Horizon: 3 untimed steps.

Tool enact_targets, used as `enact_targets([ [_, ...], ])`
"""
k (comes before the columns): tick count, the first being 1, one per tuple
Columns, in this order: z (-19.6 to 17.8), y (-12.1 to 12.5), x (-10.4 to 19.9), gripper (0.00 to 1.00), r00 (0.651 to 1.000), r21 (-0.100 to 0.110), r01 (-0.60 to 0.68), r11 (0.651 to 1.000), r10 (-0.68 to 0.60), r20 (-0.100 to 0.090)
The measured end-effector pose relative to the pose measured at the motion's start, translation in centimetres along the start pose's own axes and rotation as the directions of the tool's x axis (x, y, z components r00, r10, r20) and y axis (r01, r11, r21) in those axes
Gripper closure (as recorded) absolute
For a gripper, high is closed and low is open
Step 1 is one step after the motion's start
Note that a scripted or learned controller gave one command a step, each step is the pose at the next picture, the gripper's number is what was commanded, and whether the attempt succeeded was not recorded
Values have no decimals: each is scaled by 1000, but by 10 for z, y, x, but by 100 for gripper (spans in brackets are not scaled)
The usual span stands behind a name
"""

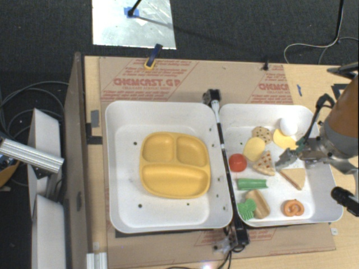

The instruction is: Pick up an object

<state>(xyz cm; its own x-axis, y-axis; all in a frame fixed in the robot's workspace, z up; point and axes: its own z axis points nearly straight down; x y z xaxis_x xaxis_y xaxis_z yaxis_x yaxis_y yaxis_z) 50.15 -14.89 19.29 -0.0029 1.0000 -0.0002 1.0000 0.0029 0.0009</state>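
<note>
A: Tray [174, 165], yellow plastic with three compartments, sits flat in the left bin [120, 150], long side across the view.

B: And the right bin [320, 206]?

A: Toy food: red tomato [237, 162], green stick [251, 182] lying left-right, pale wedge [294, 177], orange pretzel [293, 208].

B: End effector [287, 157]?

A: Low over the pizza slice [264, 163], fingers slightly apart, nothing seen between them.

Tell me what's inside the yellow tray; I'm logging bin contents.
The yellow tray in the left bin shows three bare compartments with nothing in them. Whatever lies beneath it is covered.
</note>
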Motion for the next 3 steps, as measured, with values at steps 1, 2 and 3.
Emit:
enact_targets([
  [1, 94, 57, 38, 0, 1000, -8, -8, 1000, 8, 10],
  [2, 109, -12, 40, 0, 1000, 3, -6, 1000, 6, 0],
  [3, 107, 76, 68, 0, 1000, -9, 7, 1000, -7, 0],
])
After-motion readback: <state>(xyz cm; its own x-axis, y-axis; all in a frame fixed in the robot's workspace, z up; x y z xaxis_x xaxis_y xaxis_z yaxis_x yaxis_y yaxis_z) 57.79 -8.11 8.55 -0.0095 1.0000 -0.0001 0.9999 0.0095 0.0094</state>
